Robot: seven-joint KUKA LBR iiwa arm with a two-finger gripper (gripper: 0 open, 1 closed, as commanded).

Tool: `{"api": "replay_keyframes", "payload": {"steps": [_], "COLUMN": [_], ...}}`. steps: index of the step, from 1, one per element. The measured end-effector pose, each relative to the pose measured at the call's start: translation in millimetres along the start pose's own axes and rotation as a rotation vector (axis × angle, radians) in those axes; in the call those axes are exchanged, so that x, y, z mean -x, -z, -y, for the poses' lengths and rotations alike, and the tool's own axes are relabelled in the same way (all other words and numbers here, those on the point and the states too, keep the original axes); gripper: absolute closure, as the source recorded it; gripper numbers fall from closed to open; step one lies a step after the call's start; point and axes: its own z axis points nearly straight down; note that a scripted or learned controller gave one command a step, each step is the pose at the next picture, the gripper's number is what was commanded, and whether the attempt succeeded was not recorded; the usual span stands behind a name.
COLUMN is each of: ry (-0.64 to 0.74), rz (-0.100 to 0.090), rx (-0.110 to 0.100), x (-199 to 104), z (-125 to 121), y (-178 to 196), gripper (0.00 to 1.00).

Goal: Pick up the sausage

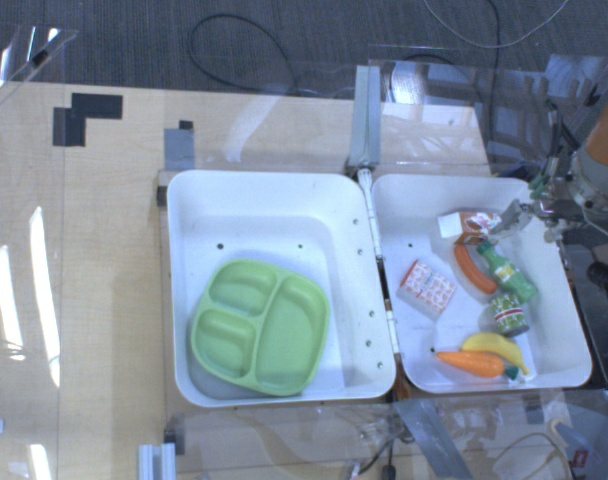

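Lying mid-bin, sausage (473, 267), bottle (506, 274) alongside

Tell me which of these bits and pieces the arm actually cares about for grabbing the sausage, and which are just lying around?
Part of the job:
sausage, in the right bin
gripper, near that bin's far right corner

Just lying about:
green bottle, against the sausage
patterned box
small can
banana
carrot
green divided plate, in the left bin
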Motion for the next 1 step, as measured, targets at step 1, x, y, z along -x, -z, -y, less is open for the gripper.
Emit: {"api": "replay_keyframes", "payload": {"steps": [1], "ry": [0.064], "rz": [0.002], "rx": [0.006], "x": [-27.4], "z": [0.1], "y": [-109.8], "gripper": [0.0]}}
